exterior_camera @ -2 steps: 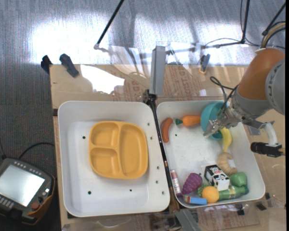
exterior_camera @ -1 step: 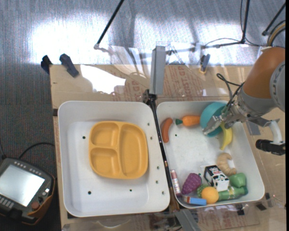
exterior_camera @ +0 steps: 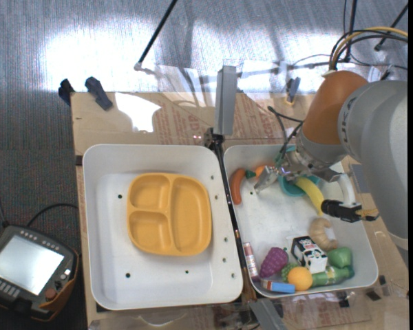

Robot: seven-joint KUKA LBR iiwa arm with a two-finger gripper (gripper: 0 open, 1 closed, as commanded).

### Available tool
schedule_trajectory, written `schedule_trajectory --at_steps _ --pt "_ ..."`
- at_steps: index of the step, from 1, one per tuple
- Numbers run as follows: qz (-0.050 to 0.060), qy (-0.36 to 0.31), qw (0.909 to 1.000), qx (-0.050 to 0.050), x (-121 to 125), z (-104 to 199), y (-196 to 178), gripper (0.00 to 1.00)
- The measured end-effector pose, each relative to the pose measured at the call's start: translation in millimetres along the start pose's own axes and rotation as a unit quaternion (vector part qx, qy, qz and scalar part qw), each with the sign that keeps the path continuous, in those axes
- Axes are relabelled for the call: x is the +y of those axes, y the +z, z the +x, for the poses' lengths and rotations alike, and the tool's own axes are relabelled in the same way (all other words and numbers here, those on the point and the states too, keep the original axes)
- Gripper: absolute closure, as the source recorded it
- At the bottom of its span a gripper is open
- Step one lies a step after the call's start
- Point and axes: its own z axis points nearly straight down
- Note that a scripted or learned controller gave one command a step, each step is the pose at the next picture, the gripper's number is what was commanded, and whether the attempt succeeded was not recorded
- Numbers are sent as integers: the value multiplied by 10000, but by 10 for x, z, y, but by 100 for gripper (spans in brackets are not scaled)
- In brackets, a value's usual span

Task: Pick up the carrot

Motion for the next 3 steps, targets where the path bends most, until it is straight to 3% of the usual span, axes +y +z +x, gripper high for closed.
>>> schedule_trajectory --at_steps 1,2,3 --pt "2 1951 9808 -13 54 340 -8 0" --pt "-1 4549 8905 -11 -8 31 -283 0" --pt "15 5512 8343 -10 -24 423 -1 0"
